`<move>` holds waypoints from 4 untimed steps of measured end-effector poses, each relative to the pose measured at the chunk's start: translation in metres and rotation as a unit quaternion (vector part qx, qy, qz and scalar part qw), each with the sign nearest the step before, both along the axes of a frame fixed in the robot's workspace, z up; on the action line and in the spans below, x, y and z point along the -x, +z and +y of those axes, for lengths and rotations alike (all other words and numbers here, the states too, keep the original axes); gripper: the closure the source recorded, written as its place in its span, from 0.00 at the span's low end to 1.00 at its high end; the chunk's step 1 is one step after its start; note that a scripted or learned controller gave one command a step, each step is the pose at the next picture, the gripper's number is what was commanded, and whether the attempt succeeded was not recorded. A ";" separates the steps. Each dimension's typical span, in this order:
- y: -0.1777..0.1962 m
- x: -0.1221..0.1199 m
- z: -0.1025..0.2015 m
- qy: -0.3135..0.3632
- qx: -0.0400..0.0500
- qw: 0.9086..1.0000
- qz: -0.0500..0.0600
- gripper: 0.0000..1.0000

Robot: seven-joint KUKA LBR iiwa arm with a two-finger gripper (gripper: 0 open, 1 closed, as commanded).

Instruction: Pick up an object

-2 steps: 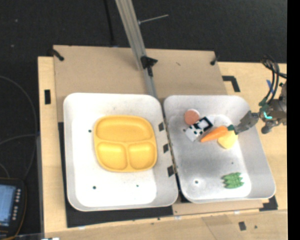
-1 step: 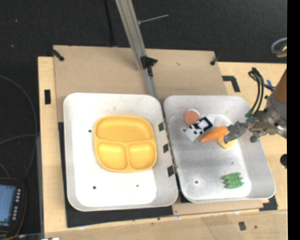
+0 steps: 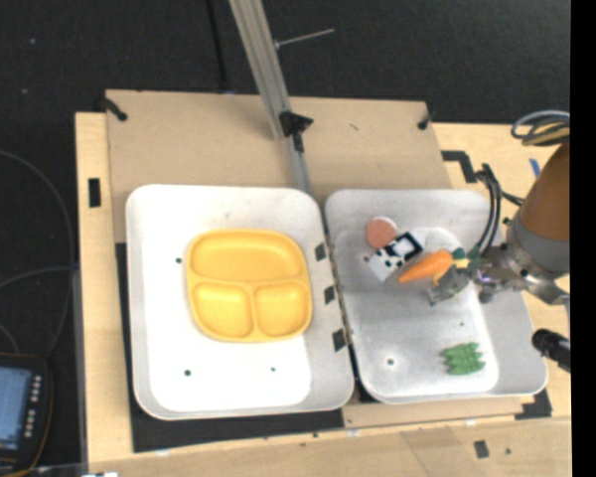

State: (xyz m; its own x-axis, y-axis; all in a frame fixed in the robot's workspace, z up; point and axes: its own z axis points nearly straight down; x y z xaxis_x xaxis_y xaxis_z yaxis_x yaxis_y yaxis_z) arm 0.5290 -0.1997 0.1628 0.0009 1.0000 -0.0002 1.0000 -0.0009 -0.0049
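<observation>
Orange carrot lies just beside gripper.

Toy carrot: orange, tapered, green tip toward right; lies slantwise in right bin, upper middle, touching white block.
White block with black squares: just left of carrot, partly under it.
Pinkish-red round piece: up-left of carrot, touching block's top edge.
Green leafy piece: small, bumpy, lies flat well below carrot, near bin's lower right corner.
</observation>
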 end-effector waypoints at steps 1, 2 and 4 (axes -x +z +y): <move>-0.044 0.006 0.002 0.000 0.000 1.000 -0.001 0.00; -0.030 0.003 0.001 -0.002 0.001 1.000 -0.005 1.00; 0.079 -0.009 -0.008 0.002 0.002 1.000 -0.007 1.00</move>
State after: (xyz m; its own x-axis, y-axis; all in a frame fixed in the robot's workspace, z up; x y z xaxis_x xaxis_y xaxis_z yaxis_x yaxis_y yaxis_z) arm 0.5380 -0.2077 0.2421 -0.0031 1.0000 -0.0037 1.0000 0.0031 0.0085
